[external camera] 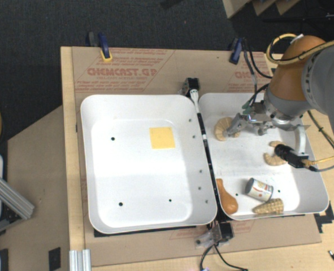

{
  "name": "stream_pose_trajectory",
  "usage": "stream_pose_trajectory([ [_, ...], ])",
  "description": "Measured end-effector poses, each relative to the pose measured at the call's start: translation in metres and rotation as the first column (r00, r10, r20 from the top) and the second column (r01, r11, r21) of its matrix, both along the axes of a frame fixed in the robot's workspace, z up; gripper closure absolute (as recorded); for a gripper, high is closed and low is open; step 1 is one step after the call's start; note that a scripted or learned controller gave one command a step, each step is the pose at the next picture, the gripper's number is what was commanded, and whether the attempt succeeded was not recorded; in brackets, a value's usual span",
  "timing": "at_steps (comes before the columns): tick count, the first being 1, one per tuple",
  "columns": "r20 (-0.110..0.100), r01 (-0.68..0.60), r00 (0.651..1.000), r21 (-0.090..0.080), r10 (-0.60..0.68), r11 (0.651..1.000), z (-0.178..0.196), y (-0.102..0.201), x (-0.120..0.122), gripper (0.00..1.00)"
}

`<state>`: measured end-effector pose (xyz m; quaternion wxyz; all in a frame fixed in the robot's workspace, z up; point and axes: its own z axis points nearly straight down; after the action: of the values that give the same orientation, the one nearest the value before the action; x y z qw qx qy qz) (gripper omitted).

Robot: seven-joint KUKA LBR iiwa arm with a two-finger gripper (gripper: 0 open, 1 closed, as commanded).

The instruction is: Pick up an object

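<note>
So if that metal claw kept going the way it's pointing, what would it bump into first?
Probably the tan, rounded biscuit-like piece in the right white bin: the gripper points left toward it, already very close. Whether they touch is unclear from above.

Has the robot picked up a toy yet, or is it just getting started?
Not yet. The gripper hangs low in the right bin, beside the tan piece at the bin's left side, but nothing shows between its fingers. The small can, the waffle cone and the yellow square lie untouched. Grasping and lifting are left.
</note>
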<state>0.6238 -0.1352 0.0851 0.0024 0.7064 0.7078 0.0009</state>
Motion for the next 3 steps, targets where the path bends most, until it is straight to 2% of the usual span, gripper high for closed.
stream_pose_trajectory([
  [1, 0.001, 0.005, 1.0, -0.002, -0.005, 1.0, 0.0, -0.068, 0.024, 0.0],
  [2, -0.011, 0.003, 1.0, 0.005, -0.003, 1.0, -0.001, -0.051, -0.045, 0.0],
  [3, -0.046, -0.011, 0.999, 0.002, 0.011, 1.0, -0.001, -0.037, 0.038, 0.0],
])
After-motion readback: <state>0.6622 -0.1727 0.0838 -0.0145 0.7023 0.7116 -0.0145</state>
